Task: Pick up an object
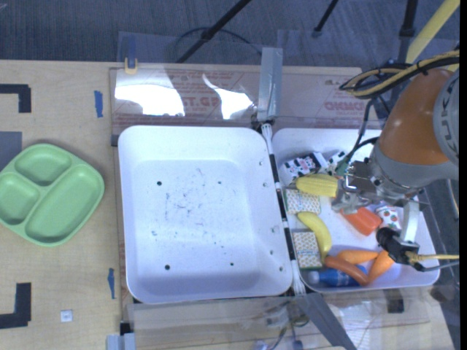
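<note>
In the right bin lie several small objects. A yellow corn cob sits near the bin's middle, with a banana just in front of it. An orange-red block lies to their right, and a carrot and a blue item rest by the front wall. A card box lies at the back. My gripper hangs low over this bin, between the corn cob and the orange-red block, with the wrist covering much of the bin's right half.
The left bin adjoins the right one along a shared wall. A green divided plate rests on the bench at far left. A clear panel stands behind the bins. Cables loop above the arm.
</note>
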You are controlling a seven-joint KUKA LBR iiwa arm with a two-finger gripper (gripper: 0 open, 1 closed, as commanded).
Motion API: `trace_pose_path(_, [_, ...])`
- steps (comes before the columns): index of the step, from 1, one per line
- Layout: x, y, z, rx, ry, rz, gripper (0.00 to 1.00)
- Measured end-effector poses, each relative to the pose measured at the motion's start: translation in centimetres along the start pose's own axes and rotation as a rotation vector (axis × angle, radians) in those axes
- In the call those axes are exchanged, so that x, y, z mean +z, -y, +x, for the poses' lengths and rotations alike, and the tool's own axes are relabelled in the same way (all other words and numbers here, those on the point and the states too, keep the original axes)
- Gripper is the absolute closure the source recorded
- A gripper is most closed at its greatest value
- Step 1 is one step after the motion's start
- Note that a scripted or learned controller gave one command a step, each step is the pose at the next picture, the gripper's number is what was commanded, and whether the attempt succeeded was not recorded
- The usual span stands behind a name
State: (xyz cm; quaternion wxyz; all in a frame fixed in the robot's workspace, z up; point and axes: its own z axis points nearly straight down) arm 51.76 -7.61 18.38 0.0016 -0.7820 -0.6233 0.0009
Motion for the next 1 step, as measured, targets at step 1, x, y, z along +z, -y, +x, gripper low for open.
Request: trace_pose_path(1, [-2.24,-2.75,4.07,-0.167,0.001,-0.004,1.00])
